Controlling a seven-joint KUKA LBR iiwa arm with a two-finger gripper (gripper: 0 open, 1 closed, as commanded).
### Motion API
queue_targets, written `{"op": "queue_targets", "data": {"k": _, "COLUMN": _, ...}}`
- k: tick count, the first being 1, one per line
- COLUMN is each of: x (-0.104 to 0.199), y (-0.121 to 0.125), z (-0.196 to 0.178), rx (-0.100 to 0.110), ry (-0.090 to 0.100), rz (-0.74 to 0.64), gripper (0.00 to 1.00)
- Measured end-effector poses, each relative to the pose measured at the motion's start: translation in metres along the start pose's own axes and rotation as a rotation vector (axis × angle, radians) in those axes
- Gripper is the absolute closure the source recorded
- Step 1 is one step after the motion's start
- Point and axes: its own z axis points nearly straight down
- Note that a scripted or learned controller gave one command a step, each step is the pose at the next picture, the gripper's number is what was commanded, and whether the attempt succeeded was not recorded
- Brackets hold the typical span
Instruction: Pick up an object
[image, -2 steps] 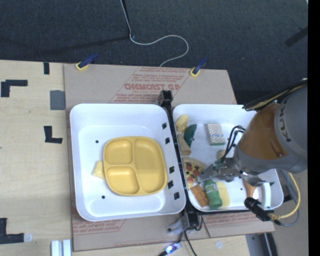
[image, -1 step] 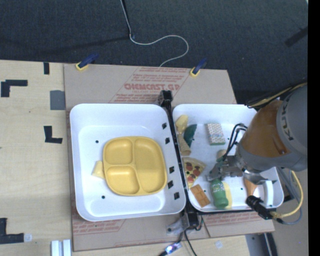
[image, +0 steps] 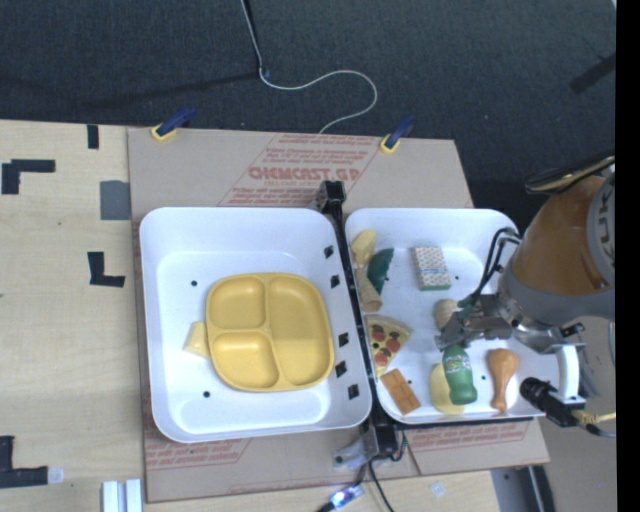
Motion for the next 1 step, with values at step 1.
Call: {"op": "queue_targets", "data": {"k": 1, "x": 0.0044, "y": 0.0009, "z": -0.0624, "rx": -0.002, "ry": 0.0, "rz": -0.002, "gripper": 1.0}}
